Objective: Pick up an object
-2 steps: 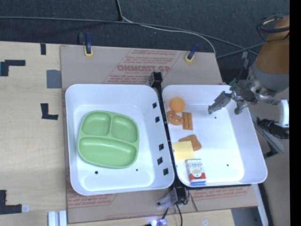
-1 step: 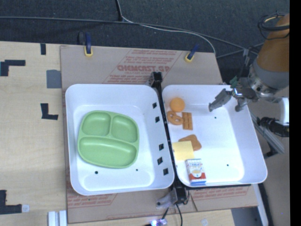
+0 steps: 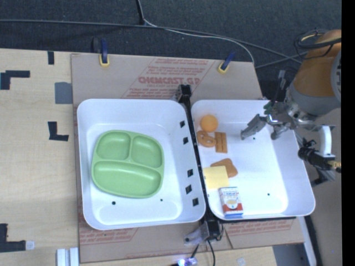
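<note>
In the right bin (image 3: pixel 288 201) lie several small food items: an orange ball (image 3: pixel 208 121), a pretzel (image 3: pixel 205 139), a brown wafer (image 3: pixel 221 142), a brown bread piece (image 3: pixel 225 167), a yellow cheese block (image 3: pixel 216 177) and a small carton (image 3: pixel 230 200). My gripper (image 3: pixel 262 130) hangs over the bin's upper middle, right of the ball and wafer and apart from them. Its two dark fingers (image 3: pixel 250 130) are spread open with nothing between them.
The left bin (image 3: pixel 89 112) holds a green divided plate (image 3: pixel 128 164). A black divider (image 3: pixel 192 148) runs between the bins. The arm's grey and orange wrist (image 3: pixel 313 85) stands over the right bin's far right corner. Cables cross the dark floor behind.
</note>
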Tool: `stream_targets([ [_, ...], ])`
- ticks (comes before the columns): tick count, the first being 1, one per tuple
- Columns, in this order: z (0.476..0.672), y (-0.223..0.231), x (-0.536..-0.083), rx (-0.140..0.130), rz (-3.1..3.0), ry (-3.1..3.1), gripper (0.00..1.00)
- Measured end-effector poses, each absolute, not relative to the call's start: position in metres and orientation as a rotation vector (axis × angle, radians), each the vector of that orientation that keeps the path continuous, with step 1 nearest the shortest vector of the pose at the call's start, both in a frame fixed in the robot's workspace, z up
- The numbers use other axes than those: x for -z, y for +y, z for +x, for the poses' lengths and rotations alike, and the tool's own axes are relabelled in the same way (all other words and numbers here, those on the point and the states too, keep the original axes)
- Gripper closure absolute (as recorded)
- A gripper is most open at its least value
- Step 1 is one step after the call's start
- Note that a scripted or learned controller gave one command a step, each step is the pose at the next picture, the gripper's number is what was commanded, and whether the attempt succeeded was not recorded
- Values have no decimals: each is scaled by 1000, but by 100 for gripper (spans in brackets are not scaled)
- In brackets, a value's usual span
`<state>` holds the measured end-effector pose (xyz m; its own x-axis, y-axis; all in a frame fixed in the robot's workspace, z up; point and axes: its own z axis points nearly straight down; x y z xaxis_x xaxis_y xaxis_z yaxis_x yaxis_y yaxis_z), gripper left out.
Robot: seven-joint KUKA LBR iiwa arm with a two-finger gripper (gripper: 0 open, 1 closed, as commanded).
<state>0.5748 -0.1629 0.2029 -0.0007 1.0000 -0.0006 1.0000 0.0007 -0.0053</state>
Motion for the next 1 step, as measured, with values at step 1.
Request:
stream_targets([
  [1,568,-161,-140,-8,-2216,-2218,0],
])
